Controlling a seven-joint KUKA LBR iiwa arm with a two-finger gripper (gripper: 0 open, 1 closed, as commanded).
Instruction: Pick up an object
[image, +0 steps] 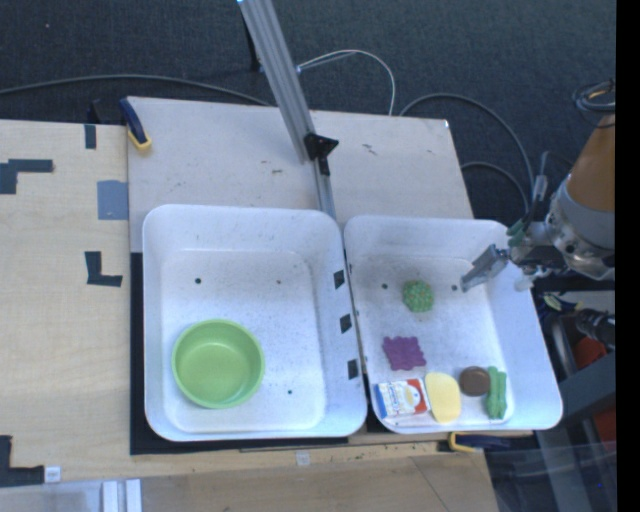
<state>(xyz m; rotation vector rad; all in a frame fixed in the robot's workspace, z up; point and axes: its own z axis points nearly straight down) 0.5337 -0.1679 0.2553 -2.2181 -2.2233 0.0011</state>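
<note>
Hand (487, 268) hovers over right white bin (520, 340), upper right area; grip state unclear, nothing seen between fingers. Nearest candidate: bumpy green ball (418, 296), just left of hand. Other items crowd bin's near edge, harder access.

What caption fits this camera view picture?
Robot gripper over the right bin of small toys; green bowl in the left bin.

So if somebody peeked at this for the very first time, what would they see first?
Probably the bright green bowl, sitting alone in the near corner of the left bin. Next, the colourful row along the right bin's near edge: a red-and-white packet, a yellow piece, a brown one and a green one, with a purple lump and a green ball further in. The claw hovers at that bin's right side.
</note>
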